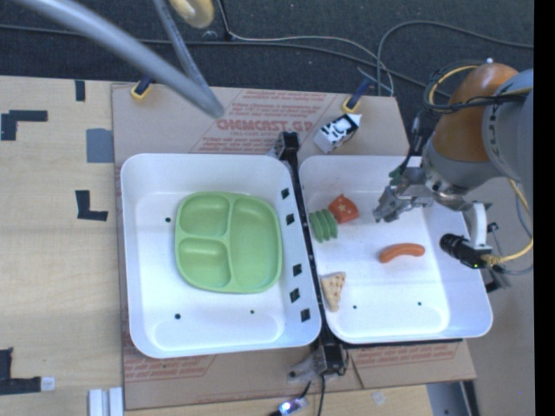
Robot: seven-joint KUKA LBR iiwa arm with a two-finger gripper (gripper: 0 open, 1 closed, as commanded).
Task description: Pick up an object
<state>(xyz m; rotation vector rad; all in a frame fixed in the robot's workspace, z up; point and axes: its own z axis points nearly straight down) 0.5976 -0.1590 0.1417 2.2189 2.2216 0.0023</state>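
Sausage lies just below the gripper, apart

Two shallow white plastic bins stand side by side on the bench: the left bin and the right bin. The left bin carries one light-green moulded tray with three compartments. The right bin carries four toy food pieces, one of each kind: one red rounded piece resembling a tomato, one green ridged piece, one orange-red sausage-shaped piece, and one tan wedge resembling a slice of bread or pizza.
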